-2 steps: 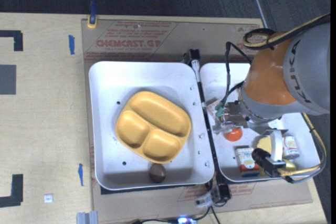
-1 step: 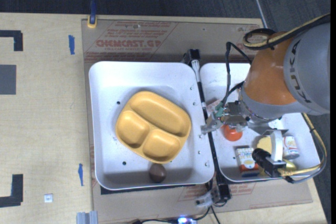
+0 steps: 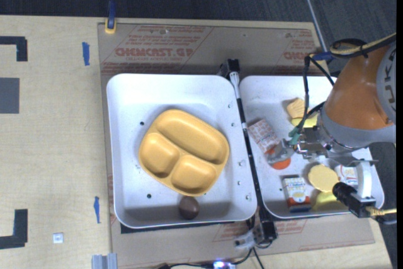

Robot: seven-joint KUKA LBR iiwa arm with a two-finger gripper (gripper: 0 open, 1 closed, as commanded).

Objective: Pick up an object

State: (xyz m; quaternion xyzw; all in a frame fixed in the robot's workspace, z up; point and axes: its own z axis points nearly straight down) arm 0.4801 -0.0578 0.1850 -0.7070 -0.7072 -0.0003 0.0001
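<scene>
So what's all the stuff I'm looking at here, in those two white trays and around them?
left bin: one, white, left half of the bench
right bin: one, white, beside it on the right
sectioned plate: one, yellow, three compartments, middle of the left bin
round ball: one, brown, left bin's near edge, just below the plate
printed packet: one, white and red, left part of the right bin
small carton: one, red and white, near edge of the right bin
round disc: one, pale yellow, right bin, beside the carton
yellow chunk: one, far part of the right bin
arm: one, grey and orange, over the right bin
claw: one, low among the right bin's items
</scene>
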